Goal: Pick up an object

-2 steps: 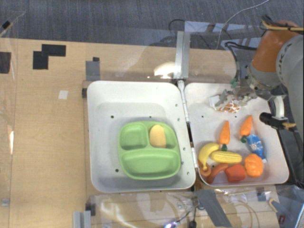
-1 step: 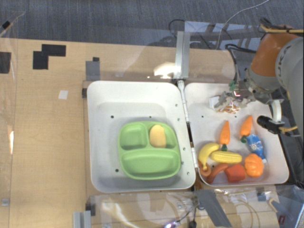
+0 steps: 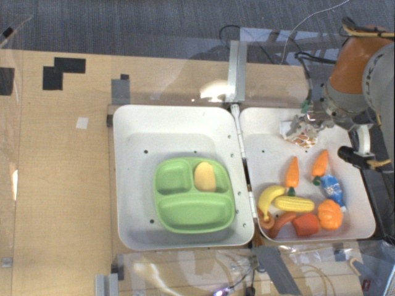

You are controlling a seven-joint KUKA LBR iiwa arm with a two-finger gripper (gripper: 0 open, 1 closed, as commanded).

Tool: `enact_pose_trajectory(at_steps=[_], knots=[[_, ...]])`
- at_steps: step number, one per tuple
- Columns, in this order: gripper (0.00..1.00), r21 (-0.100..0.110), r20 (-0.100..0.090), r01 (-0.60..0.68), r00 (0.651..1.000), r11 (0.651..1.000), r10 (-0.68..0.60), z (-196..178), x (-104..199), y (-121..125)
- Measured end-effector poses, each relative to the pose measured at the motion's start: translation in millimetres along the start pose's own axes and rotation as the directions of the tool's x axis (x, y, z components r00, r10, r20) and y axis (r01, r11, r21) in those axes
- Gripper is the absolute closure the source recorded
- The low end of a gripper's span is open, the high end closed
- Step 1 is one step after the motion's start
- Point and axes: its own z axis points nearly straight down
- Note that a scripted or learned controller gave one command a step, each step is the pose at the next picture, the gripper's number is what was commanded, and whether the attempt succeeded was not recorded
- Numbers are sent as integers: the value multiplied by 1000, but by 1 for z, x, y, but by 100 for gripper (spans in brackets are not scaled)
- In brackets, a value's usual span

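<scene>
Near edge of right bin [image 3: 369,232]: one banana [image 3: 270,197], one corn cob [image 3: 294,204], one red piece [image 3: 305,224], one orange pumpkin-like piece [image 3: 330,214], one blue packet [image 3: 331,188], two carrots [image 3: 292,172], long axes roughly toward the far wall. Gripper [image 3: 307,127] at far end, over a crumpled wrapper [image 3: 299,134]; carrots lie nearward of it. Can't tell its opening state.

One fixed camera looks down at a slant on the table [image 3: 55,184] from above. Both white bins [image 3: 133,165] sit mid-frame, moderately near
</scene>
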Motion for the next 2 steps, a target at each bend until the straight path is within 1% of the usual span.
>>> enact_pose_trajectory(at_steps=[1, 2], knots=[[100, -24, 2, -134, 991, 991, 134, -99, 52, 5], [0, -23, 2, -134, 991, 991, 134, -98, 52, 5]])
